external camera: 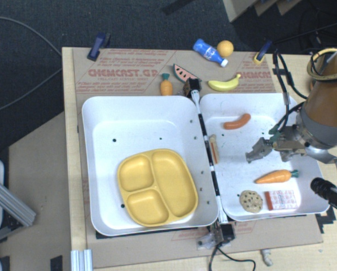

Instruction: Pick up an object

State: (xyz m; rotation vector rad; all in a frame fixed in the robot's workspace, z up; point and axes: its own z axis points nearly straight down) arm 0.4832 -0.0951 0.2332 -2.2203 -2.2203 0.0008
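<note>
While the arm reaches in from the right, its gripper (262, 150) hangs over the right bin (236, 105), fingers spread apart with nothing between them. Just below and right of it lies a toy carrot (275, 176), its green top pointing right. Up and to the left rests a sausage (236, 122). Along the near wall sit a cookie (250, 201) and a red-and-white packet (281, 199), side by side. The left bin (100, 117) carries a yellow divided plate (157, 186). Beyond the bins, on the bench, lie a banana (224, 84), a watermelon slice (183, 72) and a blue bottle (209, 52).
</note>
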